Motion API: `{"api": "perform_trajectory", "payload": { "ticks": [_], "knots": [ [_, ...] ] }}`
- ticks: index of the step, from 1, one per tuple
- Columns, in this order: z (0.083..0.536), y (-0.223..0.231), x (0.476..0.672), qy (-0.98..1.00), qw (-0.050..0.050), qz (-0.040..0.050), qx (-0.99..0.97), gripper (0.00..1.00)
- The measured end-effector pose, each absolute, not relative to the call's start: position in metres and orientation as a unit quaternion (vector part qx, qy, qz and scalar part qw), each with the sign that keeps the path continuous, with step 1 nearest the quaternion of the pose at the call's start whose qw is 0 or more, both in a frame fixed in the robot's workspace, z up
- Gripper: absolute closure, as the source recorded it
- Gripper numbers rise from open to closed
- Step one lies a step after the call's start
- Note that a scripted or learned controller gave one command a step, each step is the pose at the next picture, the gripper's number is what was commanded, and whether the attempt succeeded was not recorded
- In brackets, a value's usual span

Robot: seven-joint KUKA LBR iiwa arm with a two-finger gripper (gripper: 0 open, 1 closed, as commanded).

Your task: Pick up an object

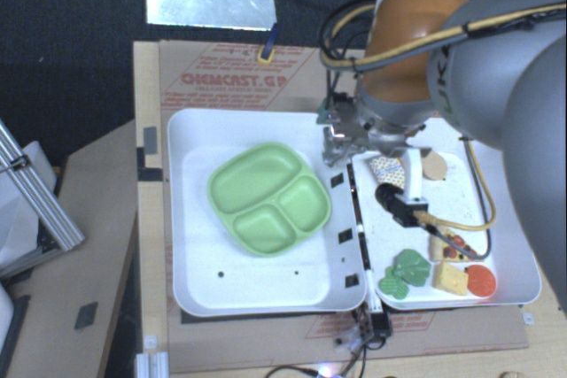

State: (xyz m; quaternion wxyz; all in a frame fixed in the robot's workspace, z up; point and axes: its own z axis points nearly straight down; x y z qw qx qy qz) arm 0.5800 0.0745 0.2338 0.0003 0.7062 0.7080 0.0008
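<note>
At the near end of the right bin (509, 261) lie a green leafy toy (406, 272), a yellow block (450, 278) and an orange-red disc (481, 281), close together. The left bin (195, 155) holds a green divided plate (268, 197). Farther back on the right sit a patterned piece (387, 168) and a tan piece (434, 165). The gripper (337, 137) hangs over the far end of the divide between the bins — whether it is open or closed cannot be told. Nothing looks lifted, so the pick seems not yet done.
</note>
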Motion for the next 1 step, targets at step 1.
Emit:
{"api": "perform_trajectory", "payload": {
  "ticks": [1],
  "knots": [
    [0.2207, 0.0768, 0.5853, 0.708, 0.000, 0.0001, 0.706, 1.00]
  ]
}}
